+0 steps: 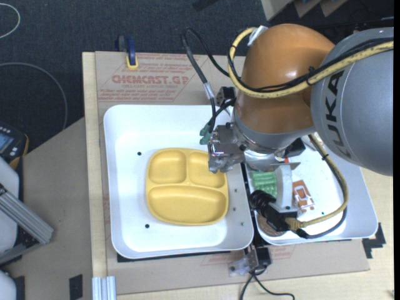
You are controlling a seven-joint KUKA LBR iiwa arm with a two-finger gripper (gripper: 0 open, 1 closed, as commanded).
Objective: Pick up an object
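Inventory, placed relative to the yellow tray:

- Yellow tray, divided into three compartments: one.
- White bins: two. The left bin holds the tray; the right bin lies just to the tray's right.
- Robot arm, grey and orange: one, above and right of the tray.
- Blue clamp: one, well beyond the tray's far left corner.
- Brown board with red lettering: one, under both bins.

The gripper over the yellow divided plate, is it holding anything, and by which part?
It cannot be told. The gripper sits at the upper right rim of the yellow divided plastic plate in the left white bin.
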